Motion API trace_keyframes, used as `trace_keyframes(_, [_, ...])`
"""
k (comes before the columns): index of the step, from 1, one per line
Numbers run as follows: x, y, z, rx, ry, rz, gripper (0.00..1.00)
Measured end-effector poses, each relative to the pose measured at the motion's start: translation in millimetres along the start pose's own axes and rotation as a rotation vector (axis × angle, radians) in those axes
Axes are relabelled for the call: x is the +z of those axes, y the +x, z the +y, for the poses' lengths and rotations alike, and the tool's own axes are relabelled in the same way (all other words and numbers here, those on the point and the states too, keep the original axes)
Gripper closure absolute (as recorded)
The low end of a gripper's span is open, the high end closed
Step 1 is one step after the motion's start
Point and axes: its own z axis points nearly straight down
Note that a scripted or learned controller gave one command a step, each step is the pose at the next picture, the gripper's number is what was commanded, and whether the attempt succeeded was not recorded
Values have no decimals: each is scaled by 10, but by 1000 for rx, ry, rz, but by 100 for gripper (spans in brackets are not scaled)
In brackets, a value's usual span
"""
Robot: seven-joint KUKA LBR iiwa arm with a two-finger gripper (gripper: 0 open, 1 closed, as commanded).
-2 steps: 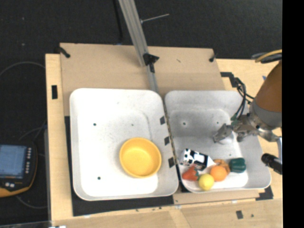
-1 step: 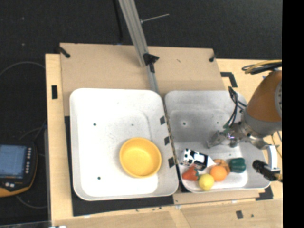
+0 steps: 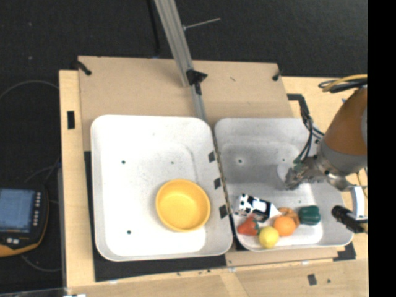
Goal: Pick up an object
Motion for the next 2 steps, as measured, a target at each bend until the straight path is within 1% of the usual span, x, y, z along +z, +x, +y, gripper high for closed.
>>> trace_keyframes(1, [-448,-7,72,-7,0,1,100])
trace_keyframes(2, [-1022,67,153,-9,-3,0,100])
